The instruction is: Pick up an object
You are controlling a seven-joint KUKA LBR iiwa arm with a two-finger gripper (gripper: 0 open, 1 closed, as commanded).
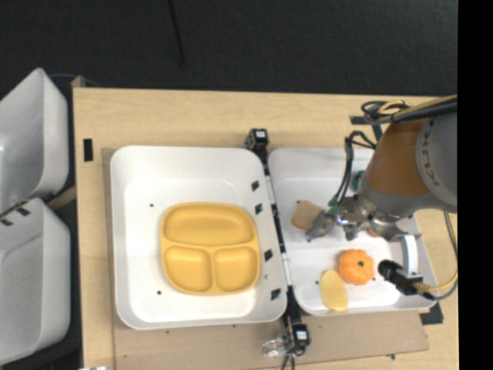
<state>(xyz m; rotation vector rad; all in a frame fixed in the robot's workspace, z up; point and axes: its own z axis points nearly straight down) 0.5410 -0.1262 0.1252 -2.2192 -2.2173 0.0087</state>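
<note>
Claw [320, 228]: right of frame, beside brown piece [304, 214]; open or closed, cannot tell.
Orange ball [356, 267]: lower right.

Evenly bright, soft shadows (slightly blurred throughout).

My right bin [308, 164] is crowded: the arm [400, 172] covers its middle, with a tan piece [304, 214], small orange pumpkin [356, 267] and pale yellow piece [333, 291] nearby. I see room around the left bin's [135, 206] yellow divided plate [209, 247].
</note>
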